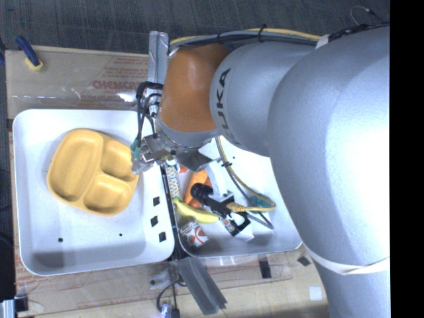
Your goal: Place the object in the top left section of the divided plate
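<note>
Arm [318, 124]: grey, orange band, covers most of right bin [281, 244]. Table [73, 78] carries both bins side by side. Left bin [79, 250]: yellow divided plate [86, 171] lying flat. Tool [140, 152] at plate's right rim, near wall between bins; spread or pressed together, cannot tell. Small greenish object [135, 152] at tool tip, by plate edge; grip unclear. Right bin: banana [196, 212], orange item [199, 177] just above it.
</note>
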`<state>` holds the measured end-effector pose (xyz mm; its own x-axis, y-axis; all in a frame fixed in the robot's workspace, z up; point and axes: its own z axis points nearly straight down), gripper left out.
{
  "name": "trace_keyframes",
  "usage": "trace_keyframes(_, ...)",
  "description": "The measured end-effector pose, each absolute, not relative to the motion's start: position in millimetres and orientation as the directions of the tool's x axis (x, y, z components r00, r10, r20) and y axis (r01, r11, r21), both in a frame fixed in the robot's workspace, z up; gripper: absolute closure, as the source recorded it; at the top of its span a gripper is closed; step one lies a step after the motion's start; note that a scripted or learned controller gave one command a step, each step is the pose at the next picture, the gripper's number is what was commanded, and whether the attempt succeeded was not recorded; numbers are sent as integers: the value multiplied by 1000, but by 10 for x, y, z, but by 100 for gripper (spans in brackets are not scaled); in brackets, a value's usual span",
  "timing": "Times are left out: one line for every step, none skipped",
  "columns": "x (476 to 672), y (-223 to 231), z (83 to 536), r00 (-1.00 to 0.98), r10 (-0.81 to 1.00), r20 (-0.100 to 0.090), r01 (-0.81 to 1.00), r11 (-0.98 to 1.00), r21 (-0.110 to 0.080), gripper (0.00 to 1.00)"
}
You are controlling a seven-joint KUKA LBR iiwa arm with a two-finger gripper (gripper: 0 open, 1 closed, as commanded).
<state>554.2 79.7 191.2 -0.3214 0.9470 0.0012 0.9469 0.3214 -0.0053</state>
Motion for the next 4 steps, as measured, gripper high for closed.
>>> trace_keyframes(6420, 1006, 1967, -434, 901, 0, 901, 434, -1, 100)
trace_keyframes(5942, 858, 2469, -449, 894, 1, 894, 449, -2, 100)
trace_keyframes(5392, 594, 3134, -493, 870, 0, 870, 493, 0, 100)
trace_keyframes(5202, 680, 3598, -455, 891, 0, 891, 455, 1, 100)
